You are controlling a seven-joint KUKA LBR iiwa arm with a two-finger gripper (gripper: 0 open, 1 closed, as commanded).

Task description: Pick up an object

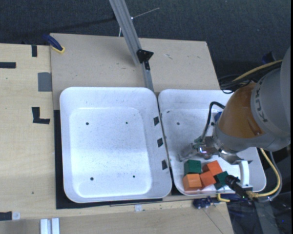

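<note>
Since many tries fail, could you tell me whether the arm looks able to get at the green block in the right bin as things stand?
Probably yes. The green block lies uncovered in the right bin, just below the tool, with orange blocks beside it, crowding one side but not covering it.

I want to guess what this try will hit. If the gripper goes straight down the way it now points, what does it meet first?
Most likely the dark green cube, just below the gripper in the right white bin; the orange blocks lie beside it. Depth is unclear from this slanted view, so it may touch the bin floor instead.
</note>
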